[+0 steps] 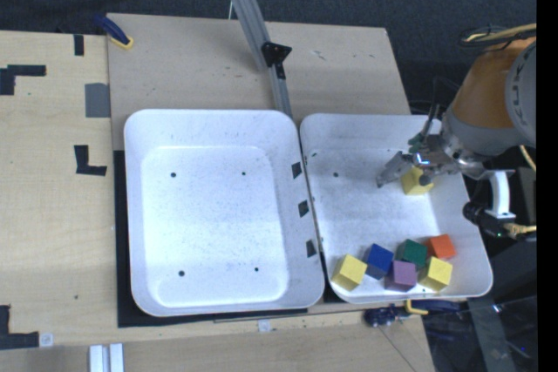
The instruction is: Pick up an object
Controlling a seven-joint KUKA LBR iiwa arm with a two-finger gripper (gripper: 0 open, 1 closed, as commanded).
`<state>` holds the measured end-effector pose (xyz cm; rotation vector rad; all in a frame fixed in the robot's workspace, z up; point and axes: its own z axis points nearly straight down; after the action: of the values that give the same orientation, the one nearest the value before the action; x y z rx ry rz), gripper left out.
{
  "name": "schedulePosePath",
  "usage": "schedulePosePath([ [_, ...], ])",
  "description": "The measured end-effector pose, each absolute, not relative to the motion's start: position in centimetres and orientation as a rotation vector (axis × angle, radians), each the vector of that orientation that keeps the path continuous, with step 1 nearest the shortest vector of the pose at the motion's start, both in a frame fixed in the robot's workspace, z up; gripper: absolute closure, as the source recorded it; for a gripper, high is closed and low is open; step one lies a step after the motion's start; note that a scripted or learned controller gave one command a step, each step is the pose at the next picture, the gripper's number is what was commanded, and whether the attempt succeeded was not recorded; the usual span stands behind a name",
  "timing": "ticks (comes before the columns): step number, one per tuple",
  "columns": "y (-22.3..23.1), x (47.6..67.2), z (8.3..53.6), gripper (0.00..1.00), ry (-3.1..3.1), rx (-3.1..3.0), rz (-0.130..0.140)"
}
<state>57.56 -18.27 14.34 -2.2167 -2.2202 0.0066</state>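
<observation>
Tool sits low over the right bin, in its far-right part, at the end of the grey arm that enters from the table's right side. Dark finger parts spread to the left and down from the wrist. A yellow block lies directly at the tool tip, touching or nearly touching it; the metal parts partly cover it. Whether the fingers are spread or closed on that block cannot be told from this angle, so no grasp is recorded.

Around the tool: bin floor to the left of the tool is bare white, speckled. Nothing lies between the tool and the yellow block.

Other blocks sit well apart from the tool, clustered along the near edge of the right bin: a yellow block at the near-left, a blue block, a purple block, a green block, an orange block and another yellow block. They are packed close, several touching.

Left bin adjoins the right bin along its long side. A slanted metal rail crosses the far edge of the table toward the gap between the bins.
</observation>
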Motion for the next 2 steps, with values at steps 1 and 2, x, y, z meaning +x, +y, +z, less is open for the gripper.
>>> schedulePosePath([
  [1, -18.43, 58.16, 12.1, 0.0, -2.238, -2.232, -0.013],
  [2, -18.27, 57.98, 12.68, 1.0, -2.233, -2.225, -0.009],
])
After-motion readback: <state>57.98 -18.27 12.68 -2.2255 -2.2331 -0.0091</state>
